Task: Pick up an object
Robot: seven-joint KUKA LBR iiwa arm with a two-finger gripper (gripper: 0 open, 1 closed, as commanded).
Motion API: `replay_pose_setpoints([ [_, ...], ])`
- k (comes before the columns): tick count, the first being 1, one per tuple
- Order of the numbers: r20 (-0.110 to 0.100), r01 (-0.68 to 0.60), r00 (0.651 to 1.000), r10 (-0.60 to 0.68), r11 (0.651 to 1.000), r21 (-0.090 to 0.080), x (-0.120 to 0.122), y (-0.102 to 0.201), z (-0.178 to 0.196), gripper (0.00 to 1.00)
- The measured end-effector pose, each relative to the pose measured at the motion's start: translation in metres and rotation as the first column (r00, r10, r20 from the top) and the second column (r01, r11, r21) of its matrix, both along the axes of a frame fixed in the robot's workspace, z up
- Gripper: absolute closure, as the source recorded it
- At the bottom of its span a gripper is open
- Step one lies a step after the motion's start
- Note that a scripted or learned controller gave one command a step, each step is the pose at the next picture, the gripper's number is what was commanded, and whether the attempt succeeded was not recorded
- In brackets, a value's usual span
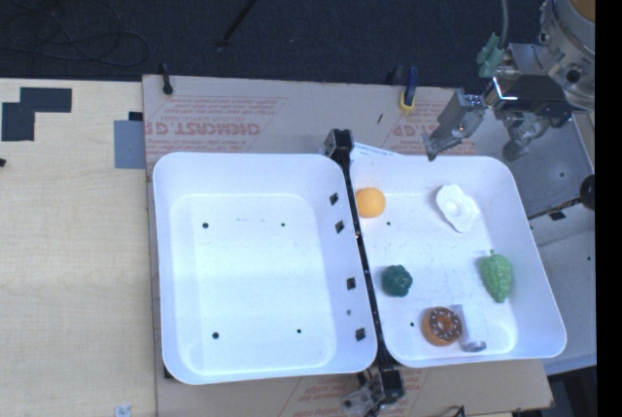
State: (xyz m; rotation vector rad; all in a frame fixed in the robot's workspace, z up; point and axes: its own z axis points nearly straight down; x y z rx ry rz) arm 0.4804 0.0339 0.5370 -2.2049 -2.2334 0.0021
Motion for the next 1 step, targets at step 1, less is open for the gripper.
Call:
replay_pose_setpoints([
  [1, 0.000, 0.004, 1.000, -0.004, 1.000, -0.001, -0.0049, 0.0715, 0.0000, 0.00],
])
